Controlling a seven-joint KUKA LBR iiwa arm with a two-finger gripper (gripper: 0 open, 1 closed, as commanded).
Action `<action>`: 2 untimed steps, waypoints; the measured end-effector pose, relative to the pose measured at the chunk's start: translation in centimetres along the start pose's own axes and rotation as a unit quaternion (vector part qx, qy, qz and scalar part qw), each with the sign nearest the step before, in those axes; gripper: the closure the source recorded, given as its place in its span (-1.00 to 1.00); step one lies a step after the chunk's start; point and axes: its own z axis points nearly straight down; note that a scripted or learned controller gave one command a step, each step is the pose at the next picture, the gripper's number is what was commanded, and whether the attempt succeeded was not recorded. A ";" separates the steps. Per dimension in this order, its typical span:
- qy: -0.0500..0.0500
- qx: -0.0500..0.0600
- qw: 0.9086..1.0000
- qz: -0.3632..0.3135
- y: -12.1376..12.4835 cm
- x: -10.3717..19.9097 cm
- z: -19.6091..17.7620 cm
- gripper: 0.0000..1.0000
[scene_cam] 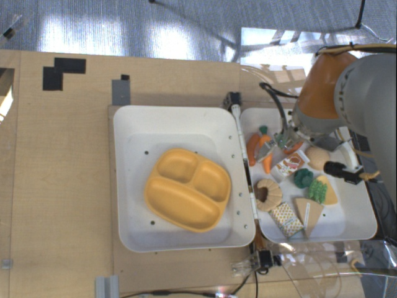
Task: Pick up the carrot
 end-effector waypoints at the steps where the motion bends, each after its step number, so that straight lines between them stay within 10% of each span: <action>1: 0.001 0.001 0.997 0.079 0.9 -0.7 0.1 -1.00; 2: -0.002 -0.003 0.997 0.075 1.3 -0.8 -1.3 1.00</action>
